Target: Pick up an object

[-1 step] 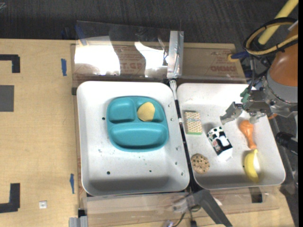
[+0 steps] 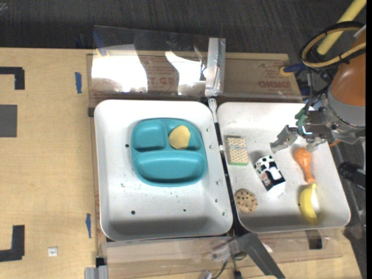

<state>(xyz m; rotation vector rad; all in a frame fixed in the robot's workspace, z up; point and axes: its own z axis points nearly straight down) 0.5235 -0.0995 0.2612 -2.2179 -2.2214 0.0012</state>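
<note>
Camera view: the left white bin holds a teal divided plate with a yellow potato-like piece in its upper right compartment. The right white bin holds a patterned cracker packet, black-and-white carton, cookie, banana and orange carrot, lengthwise top to bottom. The gripper hangs open, empty, beside the carrot's top

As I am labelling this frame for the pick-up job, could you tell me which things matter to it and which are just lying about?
Belonging to the job:
gripper
carrot, nearest the gripper
banana
milk carton
cookie
cracker box
right bin

Just lying about:
left bin
teal divided plate
yellow piece on that plate
</note>
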